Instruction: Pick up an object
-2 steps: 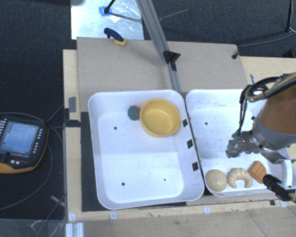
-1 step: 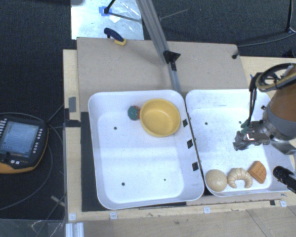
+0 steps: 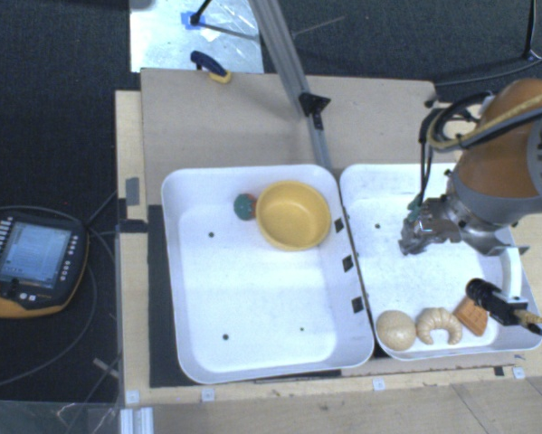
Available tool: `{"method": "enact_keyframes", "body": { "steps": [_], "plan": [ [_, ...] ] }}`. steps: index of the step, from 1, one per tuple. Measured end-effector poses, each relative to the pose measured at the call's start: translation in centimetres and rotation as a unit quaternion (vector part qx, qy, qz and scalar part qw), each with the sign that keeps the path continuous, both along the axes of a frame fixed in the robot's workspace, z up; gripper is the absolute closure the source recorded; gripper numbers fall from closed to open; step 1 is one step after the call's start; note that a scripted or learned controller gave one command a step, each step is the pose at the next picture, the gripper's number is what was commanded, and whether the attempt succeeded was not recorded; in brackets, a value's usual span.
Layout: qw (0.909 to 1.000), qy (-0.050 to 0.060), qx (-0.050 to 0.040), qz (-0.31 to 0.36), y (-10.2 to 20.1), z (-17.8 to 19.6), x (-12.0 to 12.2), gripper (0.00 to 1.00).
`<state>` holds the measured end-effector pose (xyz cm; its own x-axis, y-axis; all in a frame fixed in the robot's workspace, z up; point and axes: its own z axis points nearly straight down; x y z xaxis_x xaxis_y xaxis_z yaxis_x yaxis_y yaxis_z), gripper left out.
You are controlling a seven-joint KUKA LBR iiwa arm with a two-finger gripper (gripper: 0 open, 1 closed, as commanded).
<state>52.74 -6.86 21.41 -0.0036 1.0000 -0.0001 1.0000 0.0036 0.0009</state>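
Croissant (image 3: 440, 325) looks like your likeliest pick. It lies in the right bin (image 3: 388, 274) against the near edge, its long axis along that edge and both horns pointing toward the rim. The left bin (image 3: 252, 306) carries only things at its far edge. The arm (image 3: 506, 165) reaches in over the right bin's right side, and its gripper (image 3: 422, 235) hangs above bare floor mid-bin. You cannot tell whether it is released or clenched, and nothing shows in it. The yellow bowl (image 3: 293, 215) sits upright near the left bin's far right corner. A round bun (image 3: 396, 329) touches the croissant's left, an orange-brown cracker (image 3: 470, 316) its right; they probably slid there together. A small green ball (image 3: 244, 207) rests against the bowl.
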Motion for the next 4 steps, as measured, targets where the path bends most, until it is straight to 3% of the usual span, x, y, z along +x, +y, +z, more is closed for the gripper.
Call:
{"method": "enact_keyframes", "body": {
  "steps": [2, 4],
  "plan": [
    [1.0, 0.0, 0.0001, 0.0, 8.8, 1.9, 5.0, 1.0],
    [1.0, 0.0, 0.0001, 0.0, 15.6, 2.2, 10.6, 1.0]
  ]
}}
